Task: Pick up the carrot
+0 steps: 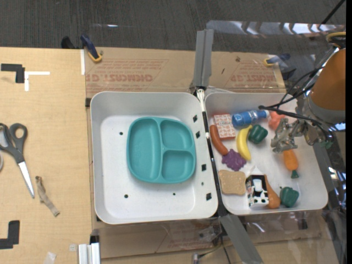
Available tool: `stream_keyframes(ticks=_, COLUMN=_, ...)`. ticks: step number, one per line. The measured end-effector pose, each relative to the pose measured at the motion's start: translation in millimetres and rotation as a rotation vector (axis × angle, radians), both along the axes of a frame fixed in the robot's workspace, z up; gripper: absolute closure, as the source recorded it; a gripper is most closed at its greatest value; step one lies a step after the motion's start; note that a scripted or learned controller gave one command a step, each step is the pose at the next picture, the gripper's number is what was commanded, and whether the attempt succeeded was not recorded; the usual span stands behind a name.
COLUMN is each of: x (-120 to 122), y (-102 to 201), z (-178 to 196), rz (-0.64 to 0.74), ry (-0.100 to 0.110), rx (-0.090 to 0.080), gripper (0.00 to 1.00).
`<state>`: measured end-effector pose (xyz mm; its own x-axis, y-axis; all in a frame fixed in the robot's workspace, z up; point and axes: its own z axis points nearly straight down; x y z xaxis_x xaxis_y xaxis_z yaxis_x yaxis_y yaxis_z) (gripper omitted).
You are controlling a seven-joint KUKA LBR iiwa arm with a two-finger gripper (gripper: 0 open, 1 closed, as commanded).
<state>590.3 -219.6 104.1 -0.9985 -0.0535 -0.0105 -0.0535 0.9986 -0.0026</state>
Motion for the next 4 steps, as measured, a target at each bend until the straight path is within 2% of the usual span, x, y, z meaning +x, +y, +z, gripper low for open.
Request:
stream_keyframes(ticks=1, x=-64.7, y=-1.7, z=-12.2, rz=0.298, ry=0.009, rx=0.001, gripper=1.00)
stream_keyframes(ticks=2, x=-38.1, y=86.6, z=124.0, rz=0.403, ry=0.005, rx=0.000, gripper=1.00)
stream_keyframes(ticks=3, x=-33.9, y=20.6, z=123.0, rz=0.499, ry=0.006, rx=-0.001, gripper=1.00)
stream_keyframes(ticks=4, x=-95.7, y=7.0, z=26.0, rz=0.391, ry=0.008, rx=0.001, gripper=1.00)
